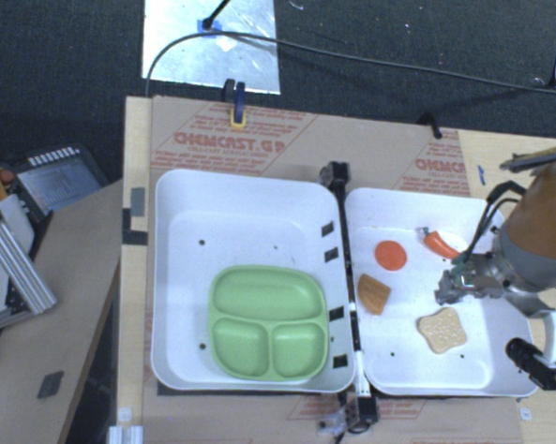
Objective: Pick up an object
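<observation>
Pale tan toast-shaped flat piece (441, 330) lies in the right white shallow bin (410, 375), toward its right edge, flat on the floor. Dark end effector (451, 287) hangs just above and beside its upper edge; contact unclear. Cannot tell its opening. Nearby: round orange disc (391, 255), brown wedge-shaped piece (373, 294), orange carrot-like piece (439, 242).

table (129, 282): light wood, seen at a slant | cardboard sheet (293, 137) with red lettering lay flat on it | yellow clamp (238, 115) gripped the sheet's far edge | two white bins side by side on the sheet: left bin (177, 257), right bin (466, 373), touching along a black seam
</observation>
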Action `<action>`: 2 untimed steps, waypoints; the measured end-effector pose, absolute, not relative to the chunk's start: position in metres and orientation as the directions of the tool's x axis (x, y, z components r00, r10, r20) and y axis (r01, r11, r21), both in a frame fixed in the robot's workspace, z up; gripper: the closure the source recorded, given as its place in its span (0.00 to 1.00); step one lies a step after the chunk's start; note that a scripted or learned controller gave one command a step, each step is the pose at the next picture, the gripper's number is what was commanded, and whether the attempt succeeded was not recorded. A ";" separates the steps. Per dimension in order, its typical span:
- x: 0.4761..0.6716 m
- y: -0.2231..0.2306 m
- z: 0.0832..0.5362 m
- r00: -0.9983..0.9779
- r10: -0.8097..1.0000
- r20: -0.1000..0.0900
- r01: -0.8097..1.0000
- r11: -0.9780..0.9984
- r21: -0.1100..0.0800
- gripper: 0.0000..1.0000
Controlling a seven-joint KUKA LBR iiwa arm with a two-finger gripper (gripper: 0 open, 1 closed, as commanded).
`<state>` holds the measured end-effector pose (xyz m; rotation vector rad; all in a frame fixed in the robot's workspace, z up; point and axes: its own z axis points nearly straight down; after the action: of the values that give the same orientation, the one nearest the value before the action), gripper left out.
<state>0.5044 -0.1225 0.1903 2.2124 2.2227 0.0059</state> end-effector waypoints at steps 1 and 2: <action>0.506 -0.123 0.229 -0.004 1.000 -0.001 1.000 0.004 0.006 1.00; 0.521 -0.063 0.236 -0.010 1.000 0.001 1.000 0.010 0.004 1.00</action>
<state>0.5206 -0.0633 0.2360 2.2085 2.2317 0.0051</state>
